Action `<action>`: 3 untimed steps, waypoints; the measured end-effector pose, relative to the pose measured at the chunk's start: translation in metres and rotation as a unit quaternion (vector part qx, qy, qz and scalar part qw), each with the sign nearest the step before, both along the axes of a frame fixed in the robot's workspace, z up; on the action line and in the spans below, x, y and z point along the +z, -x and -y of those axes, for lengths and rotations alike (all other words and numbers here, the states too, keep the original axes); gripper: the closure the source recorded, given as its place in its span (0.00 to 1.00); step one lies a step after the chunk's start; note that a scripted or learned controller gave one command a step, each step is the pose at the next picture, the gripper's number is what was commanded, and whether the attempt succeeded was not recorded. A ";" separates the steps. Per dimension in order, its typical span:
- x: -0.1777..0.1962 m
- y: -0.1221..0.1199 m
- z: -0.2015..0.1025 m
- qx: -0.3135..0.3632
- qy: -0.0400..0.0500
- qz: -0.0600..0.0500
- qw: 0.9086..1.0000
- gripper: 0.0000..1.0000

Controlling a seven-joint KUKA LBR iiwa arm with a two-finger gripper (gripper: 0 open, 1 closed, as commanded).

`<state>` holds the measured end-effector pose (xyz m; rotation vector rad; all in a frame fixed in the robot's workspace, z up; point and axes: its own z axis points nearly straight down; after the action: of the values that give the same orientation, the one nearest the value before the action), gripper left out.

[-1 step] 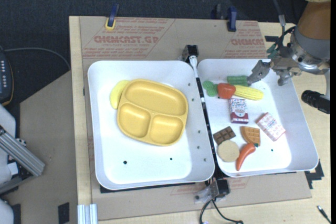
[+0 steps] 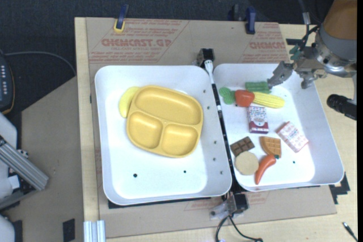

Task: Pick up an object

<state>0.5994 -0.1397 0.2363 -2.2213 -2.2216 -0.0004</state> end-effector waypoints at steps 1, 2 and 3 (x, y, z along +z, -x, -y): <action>-0.046 0.004 -0.007 0.000 -0.001 -0.003 1.000 0.00; -0.107 0.002 -0.002 0.000 -0.001 -0.004 1.000 0.00; -0.155 0.004 -0.003 0.000 -0.001 -0.004 1.000 0.00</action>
<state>0.5958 -0.1370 0.0815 -2.2168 -2.2171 0.0055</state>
